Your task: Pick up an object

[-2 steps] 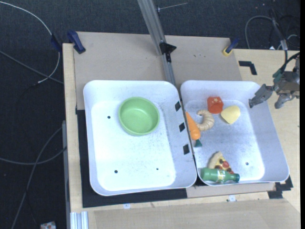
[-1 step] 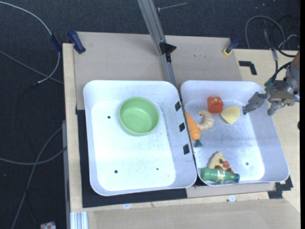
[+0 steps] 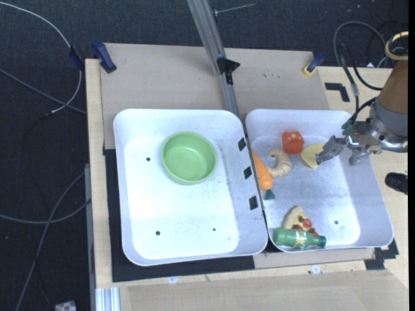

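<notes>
One yellow wedge touching jaws.

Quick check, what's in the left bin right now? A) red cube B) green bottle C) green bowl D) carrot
C: the green bowl sits alone in the left bin, while the carrot, red cube and green bottle all lie in the right bin.
</notes>
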### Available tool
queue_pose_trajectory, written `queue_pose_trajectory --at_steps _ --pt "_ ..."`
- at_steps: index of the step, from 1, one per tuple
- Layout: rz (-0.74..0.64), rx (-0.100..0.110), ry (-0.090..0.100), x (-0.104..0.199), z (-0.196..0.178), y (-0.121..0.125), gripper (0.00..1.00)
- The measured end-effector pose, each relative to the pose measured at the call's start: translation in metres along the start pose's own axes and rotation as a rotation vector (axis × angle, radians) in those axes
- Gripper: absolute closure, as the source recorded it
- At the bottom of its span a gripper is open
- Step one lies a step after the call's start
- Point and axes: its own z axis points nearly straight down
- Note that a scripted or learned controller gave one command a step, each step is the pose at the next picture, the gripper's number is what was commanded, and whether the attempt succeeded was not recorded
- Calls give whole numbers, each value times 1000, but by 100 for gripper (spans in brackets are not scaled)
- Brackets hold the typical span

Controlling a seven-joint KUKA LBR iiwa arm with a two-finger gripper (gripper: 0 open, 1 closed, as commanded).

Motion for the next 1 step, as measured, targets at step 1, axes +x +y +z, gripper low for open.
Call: queue_pose_trajectory --at_steps 1 --pt "1 0 0 3 44 1 0"
